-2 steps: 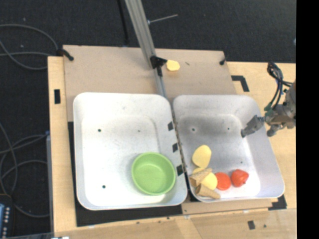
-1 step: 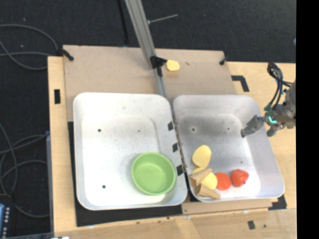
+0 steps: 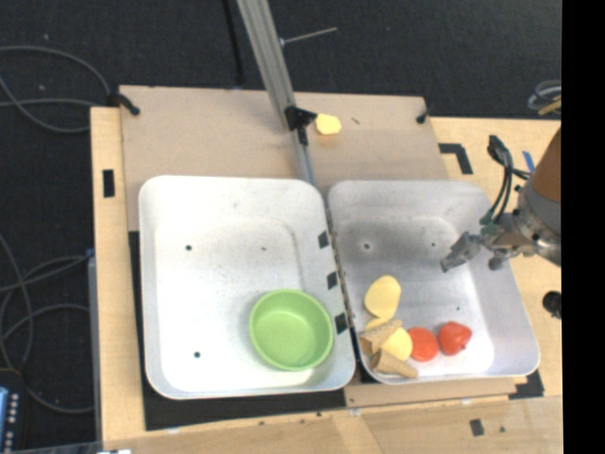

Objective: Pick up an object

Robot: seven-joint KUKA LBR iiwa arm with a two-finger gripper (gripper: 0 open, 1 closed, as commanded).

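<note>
My gripper point(image 3: 463, 252) hangs over the right bin point(image 3: 416, 206), near its right wall, well apart from the objects I may pick. Those objects lie clustered in the bin's near corner: a pale yellow piece point(image 3: 383, 296), a second yellow piece point(image 3: 397, 344) lying against tan wedge-shaped pieces point(image 3: 383, 357), an orange-red round object point(image 3: 423, 345) and a red round object point(image 3: 455, 337) just beside it.

Risk 1: crowding. The pieces touch or nearly touch, so a descent into the cluster may land on two items at once and push them apart rather than enclose one.

Risk 2: the bin wall. The cluster lies close to the near rim, where the sloping wall may deflect my approach.

Risk 3: rolling. The two round red objects will probably roll away if pressed off-centre.

The green bowl point(image 3: 290, 329) stands in the left bin point(image 3: 189, 216), far from my reach line.

Gripper state: I cannot tell how far it is open; the tip appears small and grey. Nothing is seen held in it, and it touches no object.
</note>
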